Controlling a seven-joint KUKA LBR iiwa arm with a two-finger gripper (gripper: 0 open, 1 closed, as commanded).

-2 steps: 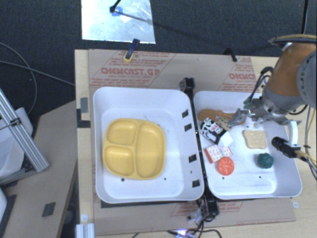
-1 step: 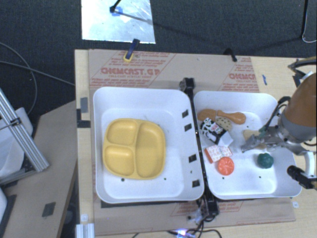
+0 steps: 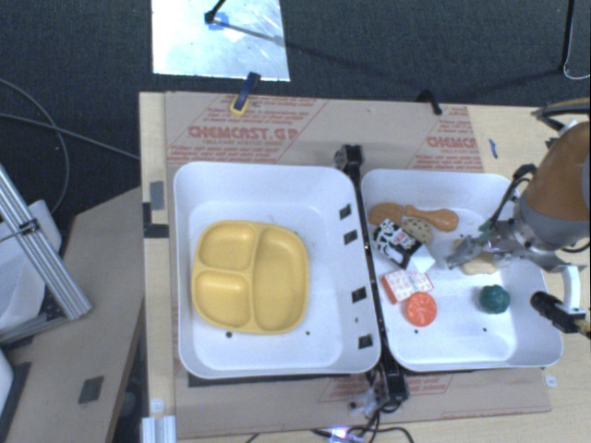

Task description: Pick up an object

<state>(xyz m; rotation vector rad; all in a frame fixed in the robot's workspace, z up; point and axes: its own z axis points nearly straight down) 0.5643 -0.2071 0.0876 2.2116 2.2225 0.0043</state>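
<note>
In the right bin (image 3: 531, 344), an orange disc (image 3: 421, 310) lies nearest, left of a green ball (image 3: 494, 298). A red-and-white card (image 3: 401, 285) sits just beyond the disc. The gripper (image 3: 469, 255) hovers above a pale piece (image 3: 479, 267); whether its jaws are apart I cannot tell. A yellow plate (image 3: 251, 276) fills the left bin (image 3: 199, 187).

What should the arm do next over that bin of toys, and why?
Probably lower a little and close on the pale piece beside the gripper. The gripper sits low in the right bin right at that piece, while the green ball and orange round lie farther off.
</note>
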